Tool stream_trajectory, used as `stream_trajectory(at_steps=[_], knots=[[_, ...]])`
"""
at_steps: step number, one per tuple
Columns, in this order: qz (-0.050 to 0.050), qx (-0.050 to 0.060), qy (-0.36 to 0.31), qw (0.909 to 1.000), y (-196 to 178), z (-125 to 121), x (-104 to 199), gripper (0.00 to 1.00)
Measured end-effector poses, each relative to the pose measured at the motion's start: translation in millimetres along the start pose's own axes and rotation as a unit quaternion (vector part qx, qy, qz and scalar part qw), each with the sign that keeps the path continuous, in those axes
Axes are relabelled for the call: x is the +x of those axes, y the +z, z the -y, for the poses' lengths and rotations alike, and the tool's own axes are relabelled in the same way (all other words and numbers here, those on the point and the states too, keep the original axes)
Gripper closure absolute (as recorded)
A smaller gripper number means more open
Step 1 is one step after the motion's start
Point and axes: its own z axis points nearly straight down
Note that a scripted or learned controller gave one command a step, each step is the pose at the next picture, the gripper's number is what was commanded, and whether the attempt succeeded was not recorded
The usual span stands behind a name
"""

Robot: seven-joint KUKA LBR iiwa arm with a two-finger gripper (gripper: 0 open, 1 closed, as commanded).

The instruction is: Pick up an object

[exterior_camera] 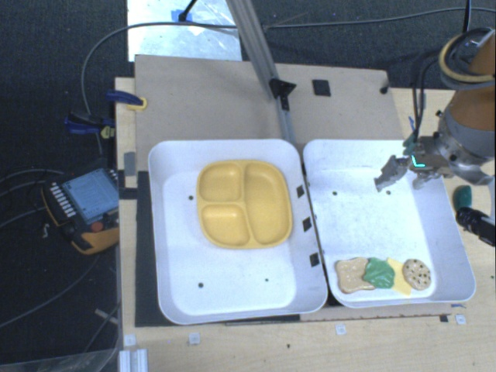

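Several small food-like items lie in a row at the front of the right bin (364, 208): a tan toast slice (352, 275), a green leafy piece (380, 271), a yellow wedge (401, 283) and a round speckled cookie (418, 273). My gripper (404, 178) hangs over the back right part of this bin, well behind the items. Its two fingers are spread apart with nothing between them, so it is open.
A yellow divided plate (244, 204) rests in the left bin (178, 285). A slanted metal pole (260, 45) stands behind the bins. Cables and a blue-screened handheld unit (84, 200) lie off the bench to the left.
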Motion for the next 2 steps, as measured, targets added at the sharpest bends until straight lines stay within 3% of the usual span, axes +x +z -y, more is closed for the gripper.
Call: stream_trajectory(at_steps=[1,2], knots=[[0.000,-0.001,0.000,1.0000,-1,0,0,0.00],[0.000,0.002,0.001,1.0000,61,-5,1,0.00]])
